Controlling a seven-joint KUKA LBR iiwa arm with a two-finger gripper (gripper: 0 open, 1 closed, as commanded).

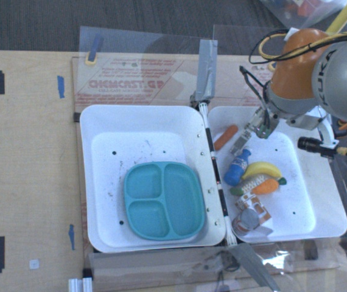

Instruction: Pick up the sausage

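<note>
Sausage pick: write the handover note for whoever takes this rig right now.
Gripper: low inside the right bin, just right of the sausage; nothing seen between its fingers, open or shut unclear.
Sausage: lies at the right bin's back left corner, by the divider.
Nearby: blue bottle, banana, carrot and a can, all in the right bin. Teal plate sits in the left bin.
Done: arm brought near the sausage.
Left: grasp and lift it.
</note>
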